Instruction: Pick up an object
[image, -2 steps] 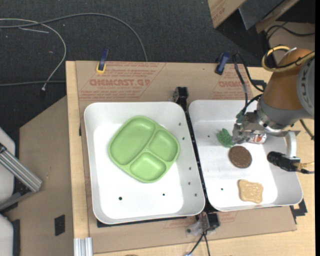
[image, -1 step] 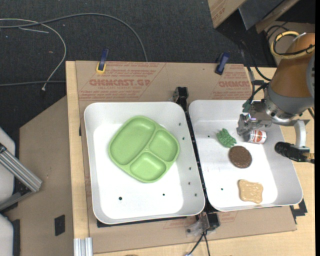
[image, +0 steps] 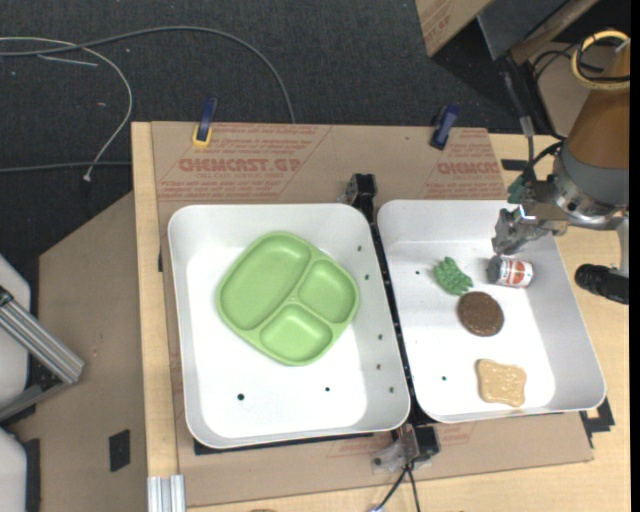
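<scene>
From my seat I see the hand (image: 510, 238) hanging low in the upper right of the frame, over the right bin (image: 420, 380), just above a small red-and-white can (image: 514, 272) lying on its side; I cannot tell how far the hand is spread or whether it grips anything. Left of the can sits a green leafy toy (image: 452, 275), below it a brown round patty (image: 481, 313), and lower still a tan cracker-like piece (image: 500, 382). The left bin (image: 200, 390) holds a green divided plate (image: 288, 297).
</scene>
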